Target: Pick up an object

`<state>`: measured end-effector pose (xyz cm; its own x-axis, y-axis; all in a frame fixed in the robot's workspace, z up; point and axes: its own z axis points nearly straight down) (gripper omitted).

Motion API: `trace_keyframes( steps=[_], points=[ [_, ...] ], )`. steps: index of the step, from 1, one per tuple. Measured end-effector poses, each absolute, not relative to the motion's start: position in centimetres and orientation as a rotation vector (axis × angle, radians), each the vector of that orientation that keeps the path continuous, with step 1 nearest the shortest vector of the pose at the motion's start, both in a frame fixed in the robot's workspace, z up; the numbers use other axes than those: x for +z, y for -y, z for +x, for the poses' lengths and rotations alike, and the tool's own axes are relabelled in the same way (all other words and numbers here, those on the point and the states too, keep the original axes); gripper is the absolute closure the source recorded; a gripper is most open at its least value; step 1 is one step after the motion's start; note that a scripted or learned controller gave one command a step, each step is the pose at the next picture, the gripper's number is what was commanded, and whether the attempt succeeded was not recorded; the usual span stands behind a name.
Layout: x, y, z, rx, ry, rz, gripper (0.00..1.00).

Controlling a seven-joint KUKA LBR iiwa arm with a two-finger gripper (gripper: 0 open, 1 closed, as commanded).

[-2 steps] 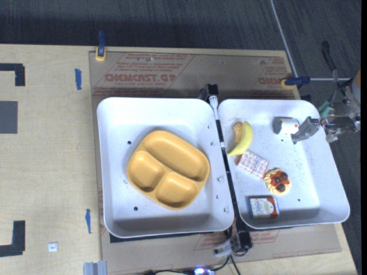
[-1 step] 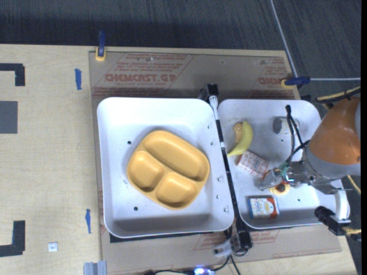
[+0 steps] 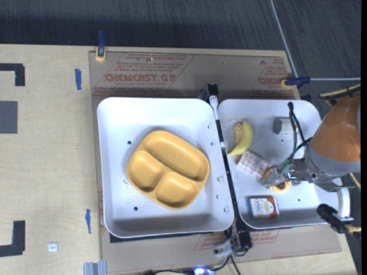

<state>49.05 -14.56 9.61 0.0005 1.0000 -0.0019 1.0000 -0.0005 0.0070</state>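
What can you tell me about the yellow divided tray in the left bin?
The yellow tray is a smooth, plastic-looking dish with rounded edges and three compartments: one long section along its upper right side and two smaller ones below. It lies flat, open side up, turned at a diagonal, near the middle of the left bin. Its compartments hold nothing. It rests on the bin floor, apart from the walls, with nothing else touching it.

Two bins sit side by side on the counter (image 3: 46, 153). The left bin (image 3: 114, 125) holds a three-compartment tray (image 3: 167, 168) near its middle. In the right bin (image 3: 304, 208), a banana (image 3: 243, 137) lies toward the far left corner, a packet (image 3: 251, 164) just in front of it, and a small carton (image 3: 263, 207) by the near wall (the arm (image 3: 338, 139) reaches in from the right).
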Motion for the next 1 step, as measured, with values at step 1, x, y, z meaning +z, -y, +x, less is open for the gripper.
trace_keyframes(
  steps=[1],
  points=[
    [18.5,6.63,49.15,0.003,-2.223,2.219,1.0]
  ],
)
